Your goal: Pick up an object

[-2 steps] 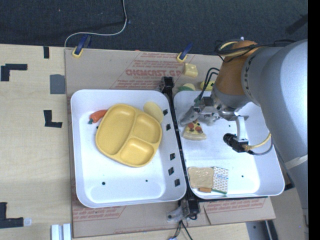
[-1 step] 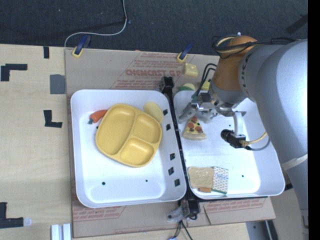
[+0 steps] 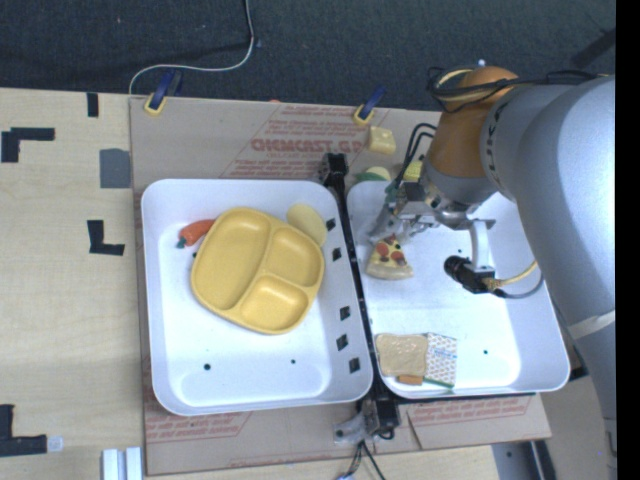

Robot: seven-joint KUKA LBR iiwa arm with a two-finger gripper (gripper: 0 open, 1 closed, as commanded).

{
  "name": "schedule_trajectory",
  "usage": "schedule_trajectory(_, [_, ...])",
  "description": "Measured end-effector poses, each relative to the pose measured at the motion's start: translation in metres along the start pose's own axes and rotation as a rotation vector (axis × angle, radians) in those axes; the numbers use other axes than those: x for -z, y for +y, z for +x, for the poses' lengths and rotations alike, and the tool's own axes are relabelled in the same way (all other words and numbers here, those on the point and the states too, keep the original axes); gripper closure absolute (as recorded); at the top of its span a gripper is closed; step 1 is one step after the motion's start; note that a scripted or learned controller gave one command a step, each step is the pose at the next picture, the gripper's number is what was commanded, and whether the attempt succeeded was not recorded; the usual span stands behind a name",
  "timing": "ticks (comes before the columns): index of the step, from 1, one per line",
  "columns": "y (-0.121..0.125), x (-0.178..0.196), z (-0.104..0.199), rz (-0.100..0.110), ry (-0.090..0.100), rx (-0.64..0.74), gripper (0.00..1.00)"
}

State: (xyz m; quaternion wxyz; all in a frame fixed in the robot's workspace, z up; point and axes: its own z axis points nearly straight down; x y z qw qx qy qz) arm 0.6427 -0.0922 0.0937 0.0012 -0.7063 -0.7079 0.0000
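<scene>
Hovered two-finger gripper (image 3: 392, 230) just above small toy pizza slice (image 3: 388, 259) at left of right-hand shallow white bin (image 3: 520, 368). Finger state: couldn't tell. Best dropped straight, straddled slice before squeezing.

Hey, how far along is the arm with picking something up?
Done: the gripper has reached the right bin, low over the pizza slice toy. In hand: nothing visibly between its fingers. Left: grasping and lifting; the toy lies on the bin floor.

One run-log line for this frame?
arm: over right bin | gripper: above pizza slice | grasp: unconfirmed | left bin: yellow divided plate
</scene>
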Motion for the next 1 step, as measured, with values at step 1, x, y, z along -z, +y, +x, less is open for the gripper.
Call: schedule_trajectory(1, [-0.0821,0.0910,0.0284,0.007,0.001,-0.002,1.00])
